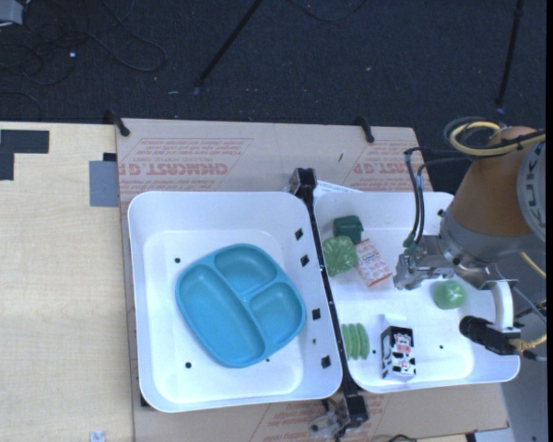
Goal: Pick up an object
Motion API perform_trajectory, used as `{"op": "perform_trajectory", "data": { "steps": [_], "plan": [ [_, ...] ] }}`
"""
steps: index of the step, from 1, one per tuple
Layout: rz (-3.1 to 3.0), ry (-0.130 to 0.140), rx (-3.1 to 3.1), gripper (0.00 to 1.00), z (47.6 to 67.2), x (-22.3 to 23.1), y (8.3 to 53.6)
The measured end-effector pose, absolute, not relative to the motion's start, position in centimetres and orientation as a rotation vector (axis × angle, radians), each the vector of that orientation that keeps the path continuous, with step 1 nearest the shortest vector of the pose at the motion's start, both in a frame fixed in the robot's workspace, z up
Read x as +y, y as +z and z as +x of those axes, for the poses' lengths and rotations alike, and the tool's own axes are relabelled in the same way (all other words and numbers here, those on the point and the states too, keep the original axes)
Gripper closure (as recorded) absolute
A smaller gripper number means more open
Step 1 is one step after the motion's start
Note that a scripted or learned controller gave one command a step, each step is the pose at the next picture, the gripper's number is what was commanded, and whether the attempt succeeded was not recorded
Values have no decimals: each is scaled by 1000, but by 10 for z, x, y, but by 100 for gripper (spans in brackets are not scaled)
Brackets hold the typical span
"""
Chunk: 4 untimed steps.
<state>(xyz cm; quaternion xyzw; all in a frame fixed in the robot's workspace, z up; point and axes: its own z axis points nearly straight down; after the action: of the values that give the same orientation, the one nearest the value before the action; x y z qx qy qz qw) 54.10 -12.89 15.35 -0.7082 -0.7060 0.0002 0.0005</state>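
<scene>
Pincer [413, 274] low in the right bin [424, 212], beside a green ball [449, 294].
I cannot tell its grip through the blur; the ball lies loose just right, and may roll off if nudged.

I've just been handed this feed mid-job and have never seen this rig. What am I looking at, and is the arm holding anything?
One fixed camera looks down at a slant on a bench with two shallow white bins. The left bin holds a blue divided plate. The right bin holds a dark green block, a leafy green toy, a small printed packet, a ridged green piece, a black-and-white carton and a light green ball. The grey arm with its orange band reaches in from the right; its gripper sits low beside the packet and ball. Nothing is visibly between its fingers.
</scene>
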Motion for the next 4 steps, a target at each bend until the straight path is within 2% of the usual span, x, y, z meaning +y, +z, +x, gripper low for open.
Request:
{"op": "perform_trajectory", "data": {
  "steps": [1, 2, 4],
  "plan": [
    [-2221, -2, -2224, 100, 536, -126, 214],
    [-2220, 1, -2222, 100, 536, -127, 237],
    [-2217, 4, -2221, 100, 552, -21, 215]
  ]
}}
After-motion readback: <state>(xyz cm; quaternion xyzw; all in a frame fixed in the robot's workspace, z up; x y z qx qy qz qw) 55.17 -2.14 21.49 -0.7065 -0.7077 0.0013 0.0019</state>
